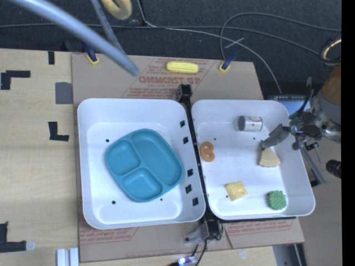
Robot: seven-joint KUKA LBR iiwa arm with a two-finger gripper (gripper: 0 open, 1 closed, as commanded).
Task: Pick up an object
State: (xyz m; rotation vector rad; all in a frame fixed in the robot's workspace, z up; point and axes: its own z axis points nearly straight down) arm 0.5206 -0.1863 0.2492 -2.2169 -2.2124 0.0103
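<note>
Gripper (272, 138): we see one dark finger slanting down into the right bin; whether the jaws stand wide or narrow we cannot tell, and we see nothing between them.
Tan wedge (269, 158): just below the jaws, nearest of all, lying on the bin floor; we judge it the likeliest pick.
Small can (250, 123): near the jaws, up and to the left, on its side.
Orange pretzel piece (207, 152): well left of the jaws, against the bin's inner wall.
Yellow block (236, 190): below and left of the jaws, apart.
Green ball (276, 200): well below the jaws, at the bin's front corner.
Right bin (222, 111): holds all five pieces above.
Left bin (94, 115): far left of the jaws, bearing a blue divided tray (143, 164).
Yellow banana-like piece (182, 67): farthest, on the cardboard beyond both bins.
Progress: we judge the approach made; closing, grasp and lift remain, every object resting untouched.
</note>
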